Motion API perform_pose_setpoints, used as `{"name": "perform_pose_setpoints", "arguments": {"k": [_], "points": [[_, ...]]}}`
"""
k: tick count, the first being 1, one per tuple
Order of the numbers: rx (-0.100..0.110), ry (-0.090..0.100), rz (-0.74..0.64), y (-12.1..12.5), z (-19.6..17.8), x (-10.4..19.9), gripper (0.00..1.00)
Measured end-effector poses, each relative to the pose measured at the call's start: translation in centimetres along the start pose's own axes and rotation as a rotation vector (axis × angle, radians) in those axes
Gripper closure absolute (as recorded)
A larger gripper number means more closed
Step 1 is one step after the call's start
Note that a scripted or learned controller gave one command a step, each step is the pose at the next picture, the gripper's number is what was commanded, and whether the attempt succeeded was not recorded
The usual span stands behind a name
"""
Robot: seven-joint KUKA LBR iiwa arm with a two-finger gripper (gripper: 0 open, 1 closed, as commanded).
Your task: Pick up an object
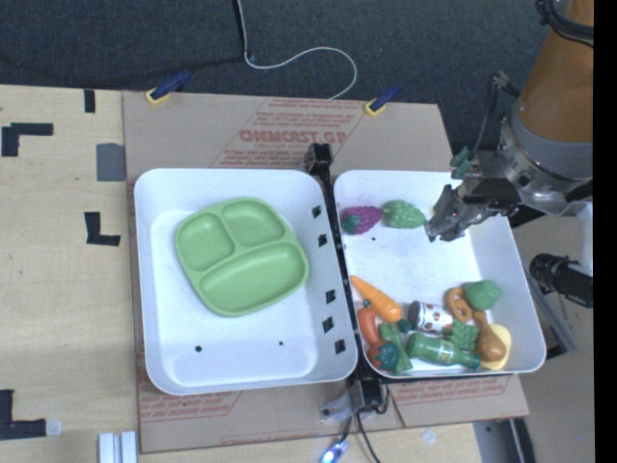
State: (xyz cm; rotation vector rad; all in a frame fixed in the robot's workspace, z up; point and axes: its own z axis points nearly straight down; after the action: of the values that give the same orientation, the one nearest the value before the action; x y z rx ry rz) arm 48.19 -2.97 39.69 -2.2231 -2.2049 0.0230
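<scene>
Now the arm (564, 75) reaches in from the right, its gripper (449, 218) low over the right bin (424, 268), whether open or shut I cannot tell. Two bins, one green plate (241, 256) in the left bin (164, 287). The green leafy toy (403, 214) lies just left of the gripper, beside one purple toy (361, 219).

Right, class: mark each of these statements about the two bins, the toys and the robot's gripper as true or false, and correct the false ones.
1. The green divided plate lies in the left bin. True.
2. The carrot lies on the plate. False: it lies in the right bin.
3. The gripper is above the right bin. True.
4. The purple toy lies at the right bin's near edge. False: it lies near the far edge.
</scene>
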Motion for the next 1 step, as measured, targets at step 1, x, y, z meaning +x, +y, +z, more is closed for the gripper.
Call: {"name": "perform_pose_setpoints", "arguments": {"k": [1], "points": [[-0.011, 0.004, -0.018, 0.11, 4.11, 8.48, 1.00]]}}
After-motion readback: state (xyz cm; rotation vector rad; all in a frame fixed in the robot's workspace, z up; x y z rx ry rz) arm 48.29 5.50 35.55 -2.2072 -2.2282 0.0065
